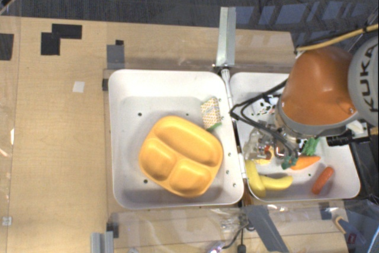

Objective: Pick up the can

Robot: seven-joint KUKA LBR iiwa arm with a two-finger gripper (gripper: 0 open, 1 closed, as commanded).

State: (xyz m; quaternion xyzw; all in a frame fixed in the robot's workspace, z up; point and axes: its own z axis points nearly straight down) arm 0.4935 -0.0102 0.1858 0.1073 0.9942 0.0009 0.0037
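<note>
My gripper (266, 148) hangs low in the right bin (249, 89), at its left side, under the arm's orange band (317, 89). The wrist and cables hide what lies directly beneath it, and I cannot make out a can there. A small speckled beige item with a green end (210, 112) leans against the right wall of the left bin (127, 127); it may be the can, but I cannot tell. The gripper is to the right of that item, across the divider between the bins.
A large yellow divided plate (180, 154) lies in the left bin. In the right bin, a banana (266, 182) lies along the front, with an orange carrot (323, 179) and a green-topped carrot (305, 162) beside the gripper.
</note>
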